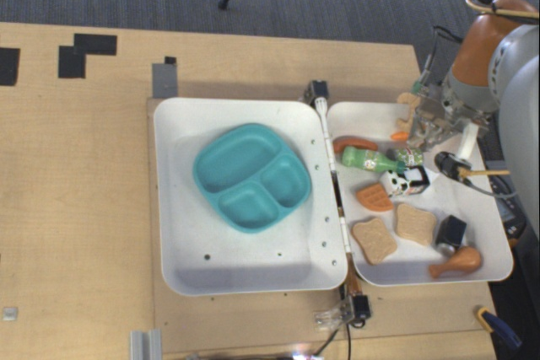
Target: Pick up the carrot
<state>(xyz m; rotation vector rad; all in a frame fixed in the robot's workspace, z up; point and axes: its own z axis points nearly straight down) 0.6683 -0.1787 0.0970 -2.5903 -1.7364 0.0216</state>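
The carrot point(400, 136) shows as a short orange piece near the back of the right bin point(498, 261), partly hidden by the gripper. My gripper point(415, 146) hangs low over the bin just right of the carrot, close against it. I cannot tell whether they touch. The grey arm with its orange band point(483, 38) reaches in from the right.
The right bin also holds a long red-orange piece point(354, 145), a green item point(376, 160), a black-and-white cow toy point(410, 180), an orange slice point(374, 198), two bread slices point(374, 239), a black block point(451, 230) and a brown drumstick point(456, 262). A teal divided plate point(251, 176) lies in the left bin.
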